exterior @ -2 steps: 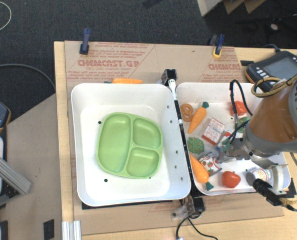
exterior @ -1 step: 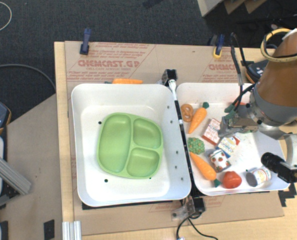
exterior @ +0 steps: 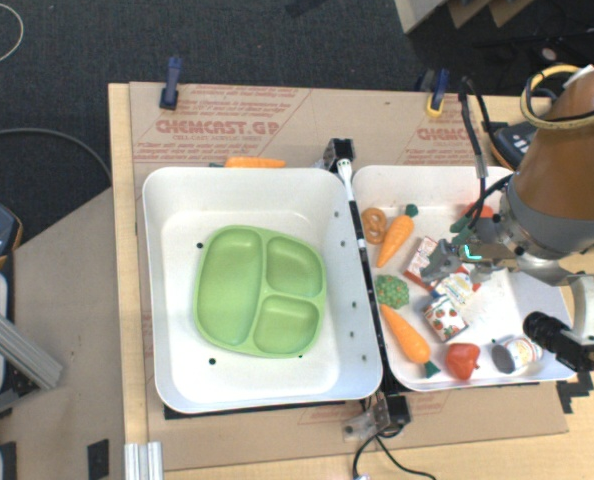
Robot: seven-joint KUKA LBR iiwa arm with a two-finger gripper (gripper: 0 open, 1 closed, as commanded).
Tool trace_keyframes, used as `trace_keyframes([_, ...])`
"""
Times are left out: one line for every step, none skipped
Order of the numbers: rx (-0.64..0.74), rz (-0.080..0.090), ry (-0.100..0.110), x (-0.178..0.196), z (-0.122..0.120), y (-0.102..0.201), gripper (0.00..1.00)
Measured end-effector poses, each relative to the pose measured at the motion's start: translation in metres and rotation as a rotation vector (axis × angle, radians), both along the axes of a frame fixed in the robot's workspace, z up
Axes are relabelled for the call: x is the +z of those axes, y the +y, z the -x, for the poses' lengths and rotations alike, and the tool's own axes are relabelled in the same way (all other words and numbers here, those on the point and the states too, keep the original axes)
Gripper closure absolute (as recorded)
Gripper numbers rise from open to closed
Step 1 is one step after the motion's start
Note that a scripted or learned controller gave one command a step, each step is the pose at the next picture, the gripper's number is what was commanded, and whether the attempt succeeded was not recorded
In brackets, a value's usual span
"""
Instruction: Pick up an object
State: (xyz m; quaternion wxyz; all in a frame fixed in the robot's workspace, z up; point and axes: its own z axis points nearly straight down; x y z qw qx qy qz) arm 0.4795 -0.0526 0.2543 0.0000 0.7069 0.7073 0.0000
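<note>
Cardboard bench [exterior: 227, 118], two white bins. Left bin [exterior: 167, 208]: green tray [exterior: 260, 291]. My gripper [exterior: 447, 261] over right-bin clutter; jaw state unclear.

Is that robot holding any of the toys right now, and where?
Cannot be told: the gripper sits low among the toys in the right bin, its tips hidden.

This looks like a robotics lab, not a home. The desk [exterior: 277, 108] is a flat board w/ printed "CHEMCAST" lettering, fixed by a blue clamp [exterior: 170, 81] at the back edge. Two white bins [exterior: 162, 268] sit side by side on it, joined by a black strip. Loose cables [exterior: 37, 138] run over the dark carpet floor [exterior: 177, 18]. A grey and orange robot arm [exterior: 562, 148] reaches in from the right, and the things in the right bin are plastic toy food, e.g. a toy carrot [exterior: 395, 240].
</note>
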Motion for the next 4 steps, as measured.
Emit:
trace_keyframes([-0.003,-0.001,0.009,-0.074,0.002,-0.005,0.0])
trace_keyframes([-0.006,0.0,0.01,-0.166,0.0,-0.056,0.0])
trace_keyframes([-0.002,0.0,0.0,-0.15,-0.003,-0.053,1.0])
trace_keyframes([0.012,-0.003,-0.014,-0.064,-0.071,0.039,1.0])
